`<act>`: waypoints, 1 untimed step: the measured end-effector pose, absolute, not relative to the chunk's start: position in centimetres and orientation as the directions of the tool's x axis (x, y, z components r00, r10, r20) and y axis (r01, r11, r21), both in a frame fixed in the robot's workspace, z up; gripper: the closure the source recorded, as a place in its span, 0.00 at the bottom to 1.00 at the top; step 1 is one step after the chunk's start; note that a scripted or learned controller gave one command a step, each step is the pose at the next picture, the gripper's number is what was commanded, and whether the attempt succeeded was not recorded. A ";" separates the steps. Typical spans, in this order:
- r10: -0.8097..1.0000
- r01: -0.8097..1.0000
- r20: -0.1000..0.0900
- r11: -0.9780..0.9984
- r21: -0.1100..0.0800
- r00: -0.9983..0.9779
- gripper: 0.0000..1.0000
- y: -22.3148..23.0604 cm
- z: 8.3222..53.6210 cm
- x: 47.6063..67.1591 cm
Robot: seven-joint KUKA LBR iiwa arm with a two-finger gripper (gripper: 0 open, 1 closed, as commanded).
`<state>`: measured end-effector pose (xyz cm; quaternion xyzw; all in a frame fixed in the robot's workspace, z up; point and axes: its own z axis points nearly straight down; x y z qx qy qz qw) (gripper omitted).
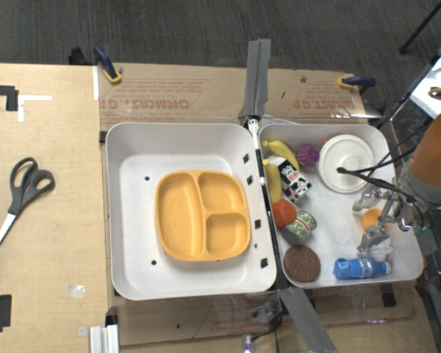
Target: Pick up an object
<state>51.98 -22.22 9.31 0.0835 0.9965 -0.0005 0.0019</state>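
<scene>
My gripper hangs low over the right side of the right bin, and it is open. A small orange object lies between its two fingers, and they do not look closed on it. Just below lies a blue bottle on its side. A white bowl sits above the gripper, crossed by a black cable. Further left in this bin are a banana, a purple toy, a black-and-white toy, a red ball, a green object and a brown disc.
The left bin holds a yellow divided plate. Scissors lie on the wooden bench at far left. A grey divider bar runs between the bins at the back. The arm's orange band is at the right edge.
</scene>
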 end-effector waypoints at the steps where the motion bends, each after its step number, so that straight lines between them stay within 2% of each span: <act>1: 0.147 0.147 -0.005 0.989 -0.001 -0.989 0.00 -22.2 9.3 53.7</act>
